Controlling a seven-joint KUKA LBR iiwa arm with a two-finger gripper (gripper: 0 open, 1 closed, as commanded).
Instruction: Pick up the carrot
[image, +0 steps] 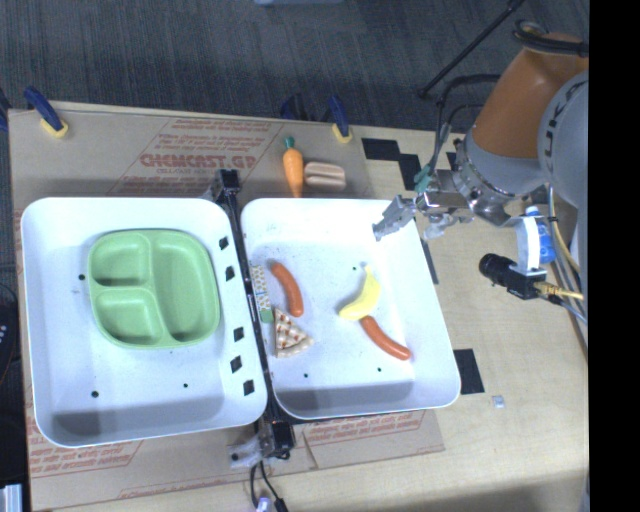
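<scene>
arm: enters from right, orange band uppermost | gripper: extended leftward, low

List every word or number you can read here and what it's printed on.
"CHEMCAST GP" in red, on the brown sheet under the bins, above the left bin.
Smaller red lines around it and along the sheet's bottom edge: too blurred to read.
Blue tag on the arm: unreadable.

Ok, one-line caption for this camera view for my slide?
Gripper hovers over right bin's far edge; carrot lies on the bench behind the bins.
</scene>
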